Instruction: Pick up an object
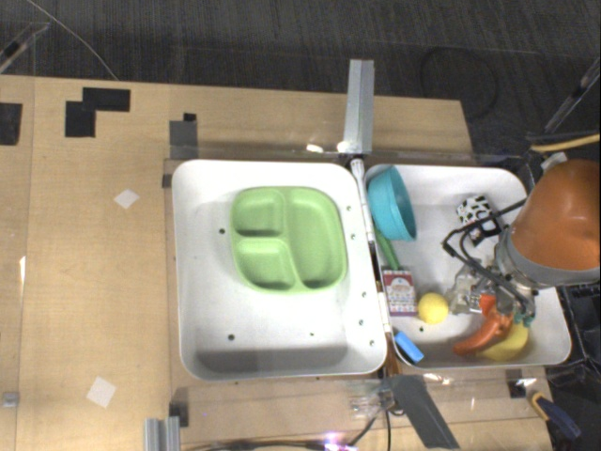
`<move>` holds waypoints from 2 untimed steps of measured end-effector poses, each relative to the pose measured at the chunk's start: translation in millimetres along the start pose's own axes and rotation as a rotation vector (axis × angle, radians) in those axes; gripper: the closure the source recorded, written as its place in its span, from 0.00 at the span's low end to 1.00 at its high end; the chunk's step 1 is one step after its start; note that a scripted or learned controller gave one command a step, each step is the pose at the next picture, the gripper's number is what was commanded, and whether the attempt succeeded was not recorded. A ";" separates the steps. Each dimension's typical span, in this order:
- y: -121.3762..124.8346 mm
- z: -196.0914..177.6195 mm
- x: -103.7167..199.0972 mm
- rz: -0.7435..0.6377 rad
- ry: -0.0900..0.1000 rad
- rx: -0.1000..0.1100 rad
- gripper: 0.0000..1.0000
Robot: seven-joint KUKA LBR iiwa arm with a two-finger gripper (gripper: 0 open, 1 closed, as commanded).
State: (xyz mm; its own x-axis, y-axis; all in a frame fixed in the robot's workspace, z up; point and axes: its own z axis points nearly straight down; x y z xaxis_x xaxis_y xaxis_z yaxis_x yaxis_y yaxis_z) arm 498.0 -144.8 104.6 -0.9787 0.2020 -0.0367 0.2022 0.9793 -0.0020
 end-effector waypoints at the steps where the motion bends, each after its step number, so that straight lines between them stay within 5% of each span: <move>1: 32.7 -100.9 -101.6 -0.030 0.017 -0.004 1.00; 2: 33.2 -110.7 -102.8 -0.032 0.013 -0.005 1.00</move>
State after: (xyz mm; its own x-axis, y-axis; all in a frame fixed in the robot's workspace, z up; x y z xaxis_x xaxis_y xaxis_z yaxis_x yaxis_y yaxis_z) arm 601.4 -131.9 218.9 -0.9850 0.1708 -0.0234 0.1708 0.9853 0.0017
